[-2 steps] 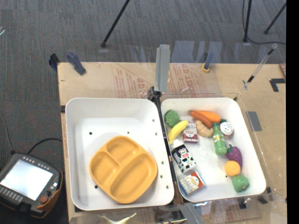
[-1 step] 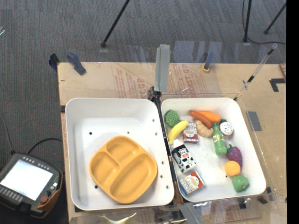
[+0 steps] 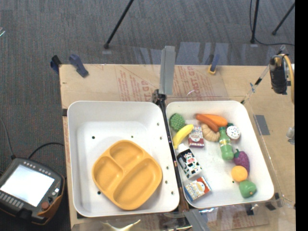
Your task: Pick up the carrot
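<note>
Step in hand: the approach, not yet begun. Nothing was over the right bin [image 3: 214, 172], and the carrot [image 3: 212, 120] lay untouched. Whether the hand was wide or narrow could not be told.

Carrot: in the right bin, at its far wall and a little toward the middle of that wall. It lay flat on its side, long axis running roughly along the wall, with the thick end toward the bin's outer side.

Neighbours in the same bin:
- a bread roll [image 3: 210, 133] just on the near side of the carrot, touching it or nearly so
- a small white round thing [image 3: 233, 132] near the thick end
- a green bottle [image 3: 225, 146] a little nearer the bin's middle
- a banana [image 3: 182, 134] and a bumpy green vegetable [image 3: 177, 121] against the bin's inner wall, clear of the carrot

Next move, as judged: bring the hand over the far wall of the right bin, turn it so it closes across the carrot's width, and come down at mid-length. The gap on the roll's side looked tight and the wall was close behind. A grip nearer the thin end may clear both.
</note>
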`<state>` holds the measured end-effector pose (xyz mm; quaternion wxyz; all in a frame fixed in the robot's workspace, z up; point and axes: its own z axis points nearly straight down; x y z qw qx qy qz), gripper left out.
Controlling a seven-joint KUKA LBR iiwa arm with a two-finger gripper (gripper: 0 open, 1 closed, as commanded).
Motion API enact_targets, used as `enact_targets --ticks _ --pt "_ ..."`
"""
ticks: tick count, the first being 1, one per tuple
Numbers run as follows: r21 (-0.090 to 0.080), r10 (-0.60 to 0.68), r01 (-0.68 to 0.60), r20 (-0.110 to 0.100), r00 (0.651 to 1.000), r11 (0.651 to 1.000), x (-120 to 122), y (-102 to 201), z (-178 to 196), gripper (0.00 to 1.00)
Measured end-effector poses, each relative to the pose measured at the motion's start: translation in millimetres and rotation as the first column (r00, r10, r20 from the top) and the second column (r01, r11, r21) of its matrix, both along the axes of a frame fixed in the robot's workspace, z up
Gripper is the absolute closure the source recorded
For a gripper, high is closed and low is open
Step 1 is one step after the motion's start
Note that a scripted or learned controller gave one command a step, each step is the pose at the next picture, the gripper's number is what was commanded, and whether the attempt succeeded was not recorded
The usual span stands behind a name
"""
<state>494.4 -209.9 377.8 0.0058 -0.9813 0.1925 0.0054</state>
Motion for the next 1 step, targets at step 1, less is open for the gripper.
enact_targets --ticks 1 --pt "-0.003 0.182 -0.182 0.011 0.983 0.983 -6.2 -0.3 89.6 1.00"
